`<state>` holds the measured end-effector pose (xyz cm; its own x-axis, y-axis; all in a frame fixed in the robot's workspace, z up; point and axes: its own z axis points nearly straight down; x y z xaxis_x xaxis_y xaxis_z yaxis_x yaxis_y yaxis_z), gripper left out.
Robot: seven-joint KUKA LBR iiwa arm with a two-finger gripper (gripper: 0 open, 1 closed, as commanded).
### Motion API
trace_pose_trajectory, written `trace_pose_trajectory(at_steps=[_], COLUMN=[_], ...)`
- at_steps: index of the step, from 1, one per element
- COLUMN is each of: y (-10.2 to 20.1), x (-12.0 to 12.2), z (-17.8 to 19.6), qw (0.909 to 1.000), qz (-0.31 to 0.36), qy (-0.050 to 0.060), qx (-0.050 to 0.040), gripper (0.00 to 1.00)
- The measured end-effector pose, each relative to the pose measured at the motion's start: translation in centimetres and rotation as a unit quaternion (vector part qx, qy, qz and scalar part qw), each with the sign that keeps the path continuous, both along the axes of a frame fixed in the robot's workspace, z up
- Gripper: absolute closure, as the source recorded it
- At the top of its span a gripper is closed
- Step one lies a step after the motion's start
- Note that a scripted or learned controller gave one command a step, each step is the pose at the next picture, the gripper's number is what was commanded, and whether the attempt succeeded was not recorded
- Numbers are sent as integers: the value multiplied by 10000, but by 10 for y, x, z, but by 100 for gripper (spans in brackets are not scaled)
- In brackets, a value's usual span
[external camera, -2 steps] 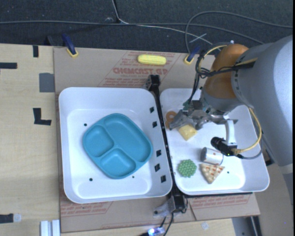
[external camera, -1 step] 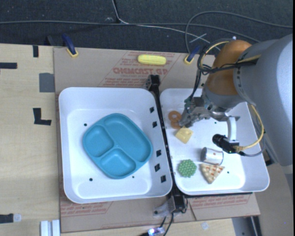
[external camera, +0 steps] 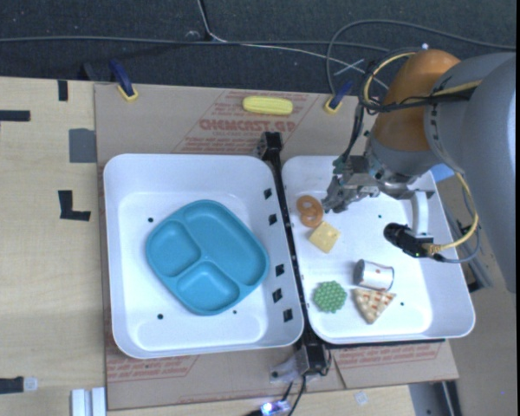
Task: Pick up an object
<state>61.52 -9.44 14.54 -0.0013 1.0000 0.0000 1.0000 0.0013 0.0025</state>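
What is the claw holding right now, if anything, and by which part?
Nothing shows between its tips. The claw hangs over the right white bin, beside the small brown ring-shaped doughnut, which lies on the bin floor ungrasped.

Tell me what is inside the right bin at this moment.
The right bin holds a brown ring, a yellow block, a green round piece, a white cylinder and a waffle-patterned wedge. The tool and arm cover its upper part.

Grey arm reaches in from the right, orange band up high, claw (external camera: 336, 199) angled down-left, low over the right bin (external camera: 446, 319).
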Motion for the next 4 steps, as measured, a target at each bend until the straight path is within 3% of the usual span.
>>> trace_pose_trajectory(at_steps=[2,4], y=[-7,95], x=[2,9], z=[104,80], qw=[10000,10000], qz=[-3,24], qy=[3,24], qx=[-2,2], gripper=[100,100])
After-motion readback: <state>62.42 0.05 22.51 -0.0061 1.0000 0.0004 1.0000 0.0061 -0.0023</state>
